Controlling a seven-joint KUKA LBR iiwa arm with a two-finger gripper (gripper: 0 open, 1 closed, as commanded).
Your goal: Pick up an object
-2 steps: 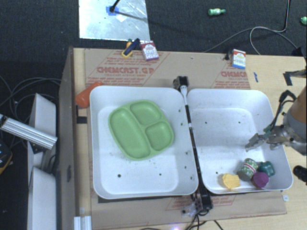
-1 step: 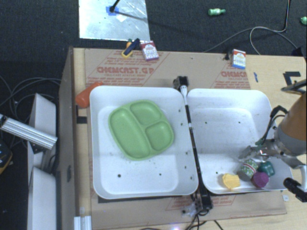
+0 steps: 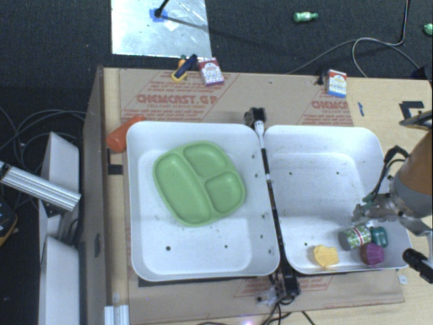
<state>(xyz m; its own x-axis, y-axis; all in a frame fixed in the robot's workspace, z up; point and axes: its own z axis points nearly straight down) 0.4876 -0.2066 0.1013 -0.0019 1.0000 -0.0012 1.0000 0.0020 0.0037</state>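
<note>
Yellow toy [image 3: 325, 254], small can [image 3: 356, 236] and purple piece [image 3: 371, 252] lie unlifted in the right bin's [image 3: 318, 147] front corner; end effector [image 3: 376, 210] hovers just beside them, its grip seemingly empty, though I cannot tell.

Small can [image 3: 356, 237], yellow piece [image 3: 325, 255], purple piece [image 3: 371, 253] clustered, right bin's near corner.

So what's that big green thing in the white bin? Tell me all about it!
It's a light green plate with soft rounded corners, and it looks like plastic. Raised ridges split it into three sections: a long one on the left side of the picture and two smaller ones on the right. It lies flat, right side up and turned a bit askew, on the floor of the left bin, toward the far side. There is no food in it, and nothing but the bin touches it.
</note>
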